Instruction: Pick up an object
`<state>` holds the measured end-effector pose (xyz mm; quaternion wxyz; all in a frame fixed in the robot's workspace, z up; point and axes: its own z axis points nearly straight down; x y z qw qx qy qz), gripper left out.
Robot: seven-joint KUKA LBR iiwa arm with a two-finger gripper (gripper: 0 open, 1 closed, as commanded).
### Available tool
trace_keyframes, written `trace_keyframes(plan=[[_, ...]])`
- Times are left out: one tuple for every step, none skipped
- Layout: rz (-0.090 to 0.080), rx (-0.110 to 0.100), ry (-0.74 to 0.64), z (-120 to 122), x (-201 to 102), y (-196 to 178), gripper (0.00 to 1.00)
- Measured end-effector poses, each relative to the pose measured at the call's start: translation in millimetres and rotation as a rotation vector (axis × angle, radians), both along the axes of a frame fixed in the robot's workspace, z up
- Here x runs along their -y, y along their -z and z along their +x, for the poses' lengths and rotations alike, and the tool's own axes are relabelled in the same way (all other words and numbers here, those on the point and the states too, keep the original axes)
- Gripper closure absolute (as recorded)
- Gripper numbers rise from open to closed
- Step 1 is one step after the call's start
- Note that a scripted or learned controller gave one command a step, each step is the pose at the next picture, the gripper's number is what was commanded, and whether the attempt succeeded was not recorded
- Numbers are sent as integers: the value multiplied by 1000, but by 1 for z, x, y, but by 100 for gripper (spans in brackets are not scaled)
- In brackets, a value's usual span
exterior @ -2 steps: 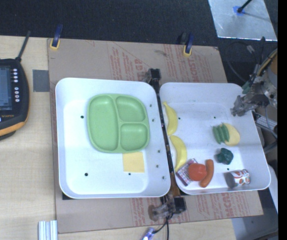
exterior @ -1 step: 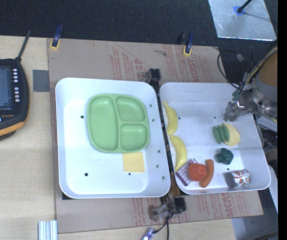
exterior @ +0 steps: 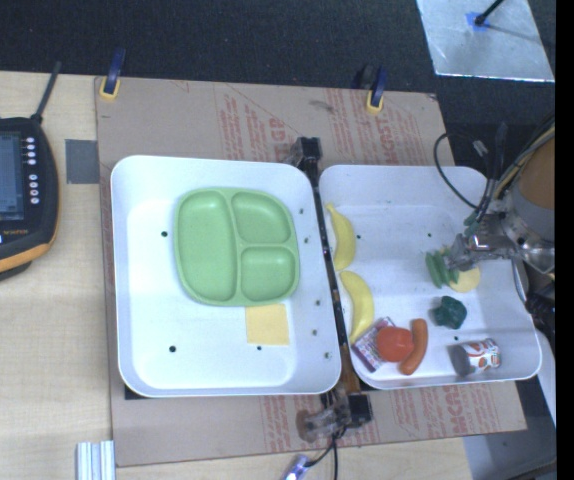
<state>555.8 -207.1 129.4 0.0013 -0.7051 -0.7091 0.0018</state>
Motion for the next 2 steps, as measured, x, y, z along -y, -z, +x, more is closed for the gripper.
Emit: trace_keyframes(plan=[[0, 5, 0, 3, 5, 33, 0], [3, -1, 1, -22, 4, 1, 0]])
